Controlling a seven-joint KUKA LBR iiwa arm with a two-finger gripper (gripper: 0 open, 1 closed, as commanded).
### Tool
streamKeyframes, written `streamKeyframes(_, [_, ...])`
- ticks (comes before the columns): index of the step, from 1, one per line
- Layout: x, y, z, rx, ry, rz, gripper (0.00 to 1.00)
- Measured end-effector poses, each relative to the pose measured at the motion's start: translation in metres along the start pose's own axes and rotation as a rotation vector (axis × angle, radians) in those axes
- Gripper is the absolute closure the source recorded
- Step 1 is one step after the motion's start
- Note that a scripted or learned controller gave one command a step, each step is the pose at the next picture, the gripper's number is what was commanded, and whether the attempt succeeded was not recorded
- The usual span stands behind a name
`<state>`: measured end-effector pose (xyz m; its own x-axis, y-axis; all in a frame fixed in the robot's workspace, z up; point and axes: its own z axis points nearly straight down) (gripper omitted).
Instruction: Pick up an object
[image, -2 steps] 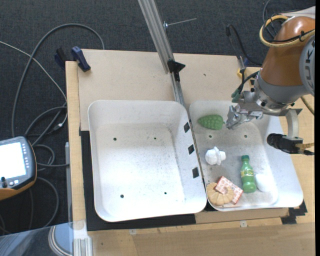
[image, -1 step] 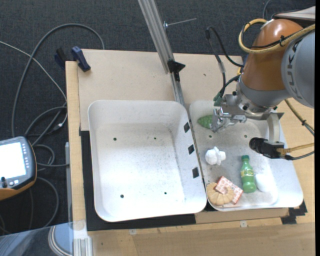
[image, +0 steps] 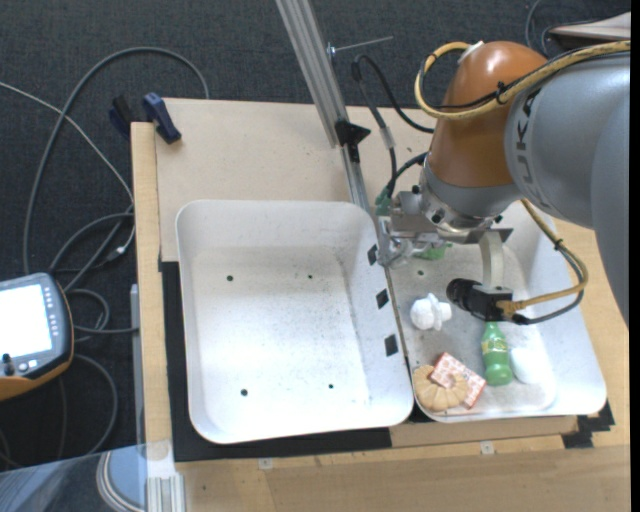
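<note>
My gripper (image: 408, 243) hangs low over the far left part of the right bin (image: 575, 345), under the orange wrist band. Just beside it a small green item (image: 434, 252) peeks out from under the wrist. A small white lump (image: 430, 313) lies a little nearer the camera than the gripper. Toward the front of the bin lie a green bottle (image: 494, 352), a pink-and-white patterned packet (image: 459, 377) on a tan round piece (image: 436, 399), and a white object (image: 531, 366).
The left bin (image: 200, 300) sits beside the right one, sharing a middle wall with black markers. A metal pole (image: 318, 80) slants up behind the bins. A black cable fitting (image: 478, 295) hangs from the arm over the right bin.
</note>
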<state>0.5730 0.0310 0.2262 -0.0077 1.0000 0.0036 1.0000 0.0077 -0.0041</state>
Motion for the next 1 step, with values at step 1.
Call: streamKeyframes(1, [0.0595,-0.0037,-0.012,-0.005,0.0,-0.001,1.0])
